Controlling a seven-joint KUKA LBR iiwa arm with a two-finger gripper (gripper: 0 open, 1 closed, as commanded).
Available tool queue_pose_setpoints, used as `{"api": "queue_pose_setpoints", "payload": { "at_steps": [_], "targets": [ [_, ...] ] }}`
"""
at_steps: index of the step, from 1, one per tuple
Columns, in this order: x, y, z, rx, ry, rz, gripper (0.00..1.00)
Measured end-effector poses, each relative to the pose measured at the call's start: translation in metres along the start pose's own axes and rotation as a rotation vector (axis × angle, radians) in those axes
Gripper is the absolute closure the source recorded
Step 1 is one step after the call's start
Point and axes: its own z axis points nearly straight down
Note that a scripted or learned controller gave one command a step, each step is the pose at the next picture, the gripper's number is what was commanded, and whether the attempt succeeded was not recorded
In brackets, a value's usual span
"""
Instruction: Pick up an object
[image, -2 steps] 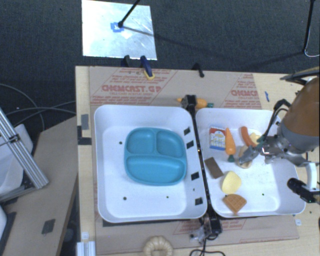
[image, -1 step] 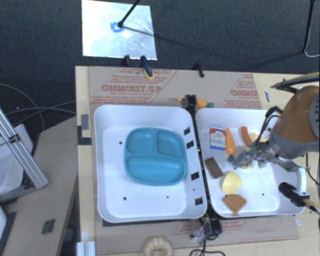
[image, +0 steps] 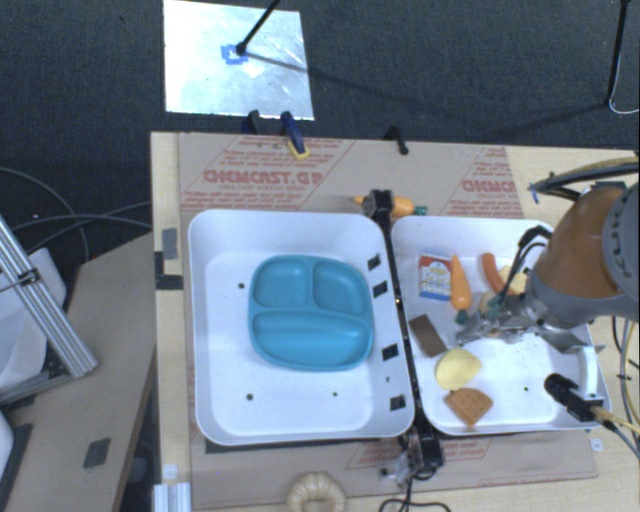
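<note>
I cannot tell how my tool (image: 478, 325) is set as it hangs above the pale yellow rounded toy food (image: 458, 368), probably light, smooth, best pinched across its middle.

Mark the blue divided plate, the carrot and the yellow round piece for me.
blue divided plate (image: 309, 311), camera view, on its centre ridge.
carrot (image: 459, 284), camera view, mid-length of its body.
yellow round piece (image: 457, 369), camera view, middle of its top face.
</note>
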Motion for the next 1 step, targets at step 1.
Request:
{"api": "queue_pose_setpoints", "payload": {
  "at_steps": [1],
  "targets": [
    [-0.0004,0.0009,-0.0121,-0.004,-0.001,0.000,1.00]
  ]
}}
